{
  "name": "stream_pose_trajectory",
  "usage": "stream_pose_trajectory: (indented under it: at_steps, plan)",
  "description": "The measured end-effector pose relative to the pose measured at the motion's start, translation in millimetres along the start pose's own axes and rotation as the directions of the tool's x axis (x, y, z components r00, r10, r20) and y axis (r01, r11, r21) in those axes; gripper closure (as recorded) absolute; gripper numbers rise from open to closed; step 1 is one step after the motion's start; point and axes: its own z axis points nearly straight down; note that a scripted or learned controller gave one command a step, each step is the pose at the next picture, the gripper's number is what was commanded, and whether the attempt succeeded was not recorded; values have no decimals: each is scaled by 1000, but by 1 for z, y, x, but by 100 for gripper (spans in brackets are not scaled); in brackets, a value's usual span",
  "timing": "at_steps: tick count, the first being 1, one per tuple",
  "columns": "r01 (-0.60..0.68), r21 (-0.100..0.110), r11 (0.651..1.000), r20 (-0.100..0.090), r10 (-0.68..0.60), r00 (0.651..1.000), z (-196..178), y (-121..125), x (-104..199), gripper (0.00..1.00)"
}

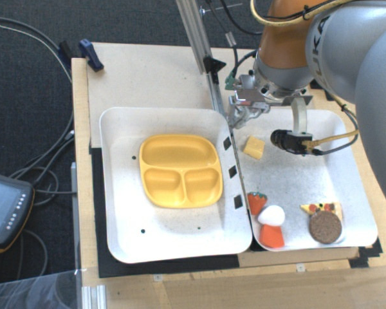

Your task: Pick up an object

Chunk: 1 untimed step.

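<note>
- Gripper (243, 116) sits low over the right bin's (347, 172) back-left corner, just by the wall between the bins; metal fingers point down, nothing seen between them; can't tell if they're apart or together.
- Cheese block (253, 148), pale yellow, lies on the bin floor just in front of and a bit right of the gripper, apart from it.
- Strawberry (257, 202), red w/ green top, at the bin's front-left, next to the divider.
- White egg-like piece (271, 215) touches the strawberry's front-right side; orange piece (272, 235) just in front of it, partly under it.
- Pizza slice (321, 208) near front-right, w/ a brown round cookie (325, 226) overlapping its front edge.
- Black cylinder (291, 141) w/ a cable hangs off the wrist, right of the cheese.
- Arm (334, 37), grey w/ orange band, comes in from upper right.
- Left bin (116, 172) holds a yellow divided plate (180, 170), three compartments, about centre.
- Blue clamp (91, 54) at the bench's back-left corner.
</note>
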Motion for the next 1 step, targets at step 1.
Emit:
stream_pose_trajectory:
  at_steps: [1]
  plan:
    - [-1,-5,1000,2,1,1000,12,14,48,100]
